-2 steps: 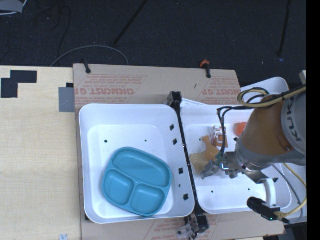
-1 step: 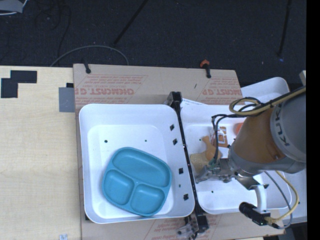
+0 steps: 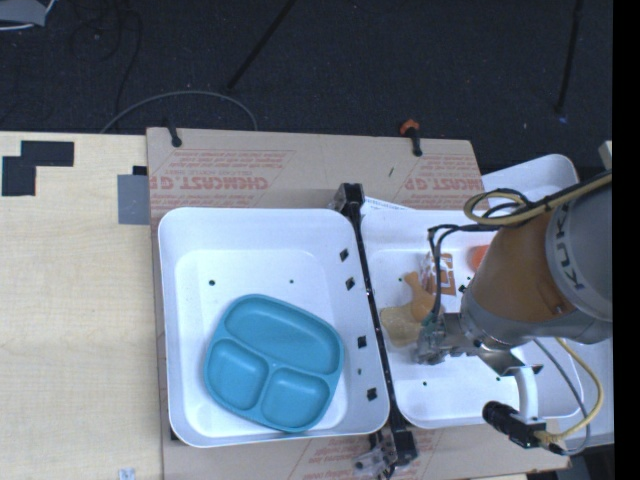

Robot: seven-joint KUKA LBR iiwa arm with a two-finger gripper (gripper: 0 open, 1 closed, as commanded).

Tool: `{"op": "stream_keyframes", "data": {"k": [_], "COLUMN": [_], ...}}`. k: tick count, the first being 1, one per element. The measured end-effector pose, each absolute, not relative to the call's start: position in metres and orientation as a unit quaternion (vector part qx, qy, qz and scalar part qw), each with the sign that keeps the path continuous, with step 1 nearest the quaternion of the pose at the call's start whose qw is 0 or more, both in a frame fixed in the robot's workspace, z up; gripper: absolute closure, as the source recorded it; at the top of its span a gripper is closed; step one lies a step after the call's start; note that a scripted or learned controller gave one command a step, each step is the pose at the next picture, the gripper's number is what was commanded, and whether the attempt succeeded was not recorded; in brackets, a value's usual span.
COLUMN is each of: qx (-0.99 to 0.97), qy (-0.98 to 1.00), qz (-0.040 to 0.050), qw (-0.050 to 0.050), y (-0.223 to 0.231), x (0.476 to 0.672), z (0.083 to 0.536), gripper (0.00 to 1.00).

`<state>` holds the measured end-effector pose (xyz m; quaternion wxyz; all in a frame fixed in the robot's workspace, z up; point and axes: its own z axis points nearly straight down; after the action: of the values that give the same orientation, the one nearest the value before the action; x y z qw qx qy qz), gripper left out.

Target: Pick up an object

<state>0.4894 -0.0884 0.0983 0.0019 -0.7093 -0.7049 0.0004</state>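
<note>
The arm's gripper (image 3: 432, 346) reaches into the right bin (image 3: 450, 408) by the tan object (image 3: 398, 320) near the divider; finger state cannot be told, and no pickup is evident yet.

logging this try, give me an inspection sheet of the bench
surface: two white bins side by side, left bin, right bin, on cardboard
job's things: blue tray in left bin; small tan and orange items in right bin, too blurred to name
clutter: nothing seen
gripper: gripper low in right bin by the items
cables: yellow and black cables on arm
surroundings: wooden bench, dark floor
</note>
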Motion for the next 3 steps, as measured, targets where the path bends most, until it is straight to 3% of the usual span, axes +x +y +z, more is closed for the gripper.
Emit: {"op": "stream_keyframes", "data": {"k": [3], "qx": [-0.707], "qy": [-0.707], "qz": [0.0000], "qw": [0.000], "y": [-0.098], "x": [0.516], "z": [0.249], "gripper": [1.00]}}
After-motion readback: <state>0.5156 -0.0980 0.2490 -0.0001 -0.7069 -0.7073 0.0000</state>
